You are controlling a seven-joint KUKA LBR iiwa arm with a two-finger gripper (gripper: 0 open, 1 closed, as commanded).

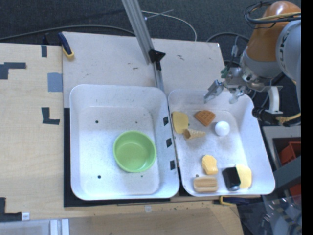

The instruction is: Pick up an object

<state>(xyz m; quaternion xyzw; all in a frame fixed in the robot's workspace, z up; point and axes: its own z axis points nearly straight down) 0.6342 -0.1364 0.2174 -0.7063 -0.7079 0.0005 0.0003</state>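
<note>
Pale worktop [112, 58] under everything, wood-toned at left with grey and black tape marks. Two shallow white bins side by side on it: left bin [83, 102], right bin [254, 131], rims touching down the middle. Grey arm [283, 38] with orange band, reaching in from the right, above the right bin's far corner. Slanted metal pole [137, 18] running from the top edge down to a black clamp between the bins.

Green bowl [135, 152] upright in the left bin, near its middle, slightly toward the near side.

Gripper [224, 93] hovering over the right bin's far edge, fingers spread apart, nothing between them.

In the right bin, far half: yellow piece [180, 122] by the left wall, waffle [205, 117] just right of it, cone [194, 134] just below both, white ball [222, 128] to the right, well below the gripper. Near half: small yellow lump [210, 164], tan bun [205, 183] beside the near wall, black block [232, 178] touching a yellow block [244, 176] on its right.

Small yellow-and-blue clip [66, 45] at the worktop's far left corner.
</note>
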